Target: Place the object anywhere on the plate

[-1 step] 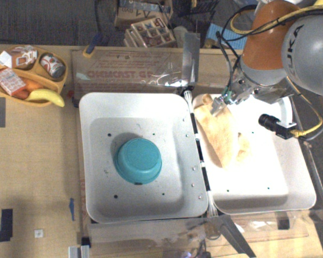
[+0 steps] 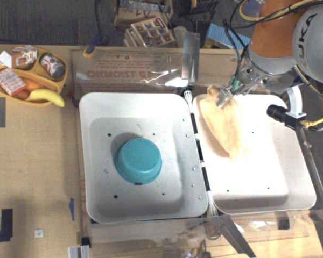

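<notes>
A teal round plate [image 2: 139, 160] lies in the middle of the left white bin [image 2: 97, 112]. A limp tan cloth-like object [image 2: 224, 128] hangs over the far left part of the right white bin [image 2: 274, 165], close to the divider between the bins. My gripper [image 2: 225, 97] is at the top edge of this object, with its fingers shut on the upper corner. The object's lower end trails toward the bin's middle. The grey arm with its orange band [image 2: 280, 9] comes in from the upper right.
A yellow tray [image 2: 21, 85] with a banana and toy food sits on the bench at the far left. Cardboard boxes and cables lie behind the bins. A black fitting with a cable [image 2: 282, 113] juts over the right bin's far right side.
</notes>
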`<state>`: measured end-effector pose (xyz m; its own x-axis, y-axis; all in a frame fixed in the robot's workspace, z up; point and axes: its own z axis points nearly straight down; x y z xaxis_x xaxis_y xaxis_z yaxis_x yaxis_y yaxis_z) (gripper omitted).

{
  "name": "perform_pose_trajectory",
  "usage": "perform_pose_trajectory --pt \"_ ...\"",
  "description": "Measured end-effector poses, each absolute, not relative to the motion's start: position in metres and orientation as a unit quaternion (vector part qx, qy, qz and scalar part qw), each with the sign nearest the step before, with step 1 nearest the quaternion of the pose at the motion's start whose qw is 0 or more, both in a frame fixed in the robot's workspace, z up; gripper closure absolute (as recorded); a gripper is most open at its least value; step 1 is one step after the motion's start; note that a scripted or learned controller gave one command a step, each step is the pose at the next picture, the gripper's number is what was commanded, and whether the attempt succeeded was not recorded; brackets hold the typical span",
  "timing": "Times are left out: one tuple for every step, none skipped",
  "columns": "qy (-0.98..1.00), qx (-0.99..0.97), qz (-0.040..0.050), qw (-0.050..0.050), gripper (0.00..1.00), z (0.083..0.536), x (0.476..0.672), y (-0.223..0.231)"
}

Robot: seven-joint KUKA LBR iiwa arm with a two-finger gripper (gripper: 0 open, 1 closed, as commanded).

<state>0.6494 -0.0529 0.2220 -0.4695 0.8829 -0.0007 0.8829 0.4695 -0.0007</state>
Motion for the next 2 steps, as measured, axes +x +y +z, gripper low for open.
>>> perform_pose_trajectory --pt "0.942 0.336 -0.0004 -0.002 1.00 0.228 0.630 -0.015" --pt "0.990 0.143 0.0003 -0.001 1.00 0.228 0.620 0.026"
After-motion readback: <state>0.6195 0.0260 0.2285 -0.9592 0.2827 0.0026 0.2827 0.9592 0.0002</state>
